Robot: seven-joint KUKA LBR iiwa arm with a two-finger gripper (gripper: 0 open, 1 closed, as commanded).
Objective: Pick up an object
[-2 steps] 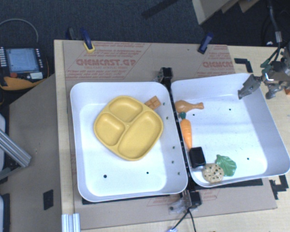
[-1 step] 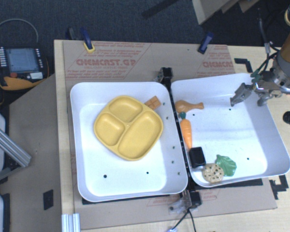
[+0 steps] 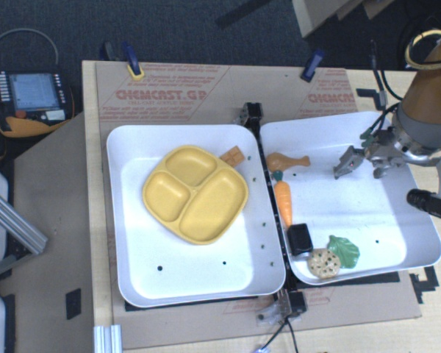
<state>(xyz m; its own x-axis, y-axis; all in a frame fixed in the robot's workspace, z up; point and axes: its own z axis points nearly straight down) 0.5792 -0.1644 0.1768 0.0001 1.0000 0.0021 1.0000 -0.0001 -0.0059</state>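
An orange carrot (image 3: 282,203), a brown drumstick (image 3: 287,162), a black block (image 3: 300,239), a cookie (image 3: 323,263) and a green leafy piece (image 3: 345,250) are gathered along the left and front of the right bin (image 3: 382,219). The gripper (image 3: 364,162) is seen above that bin's far right part, fingers spread, nothing between them. A yellow divided plate (image 3: 195,193) is held in the left bin (image 3: 132,234), a small brown piece (image 3: 232,155) touching its far rim.

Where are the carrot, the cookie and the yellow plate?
carrot (image 3: 283,203), camera view, middle of its orange body
cookie (image 3: 323,263), camera view, centre of its speckled top
yellow plate (image 3: 195,193), camera view, ridge between its compartments
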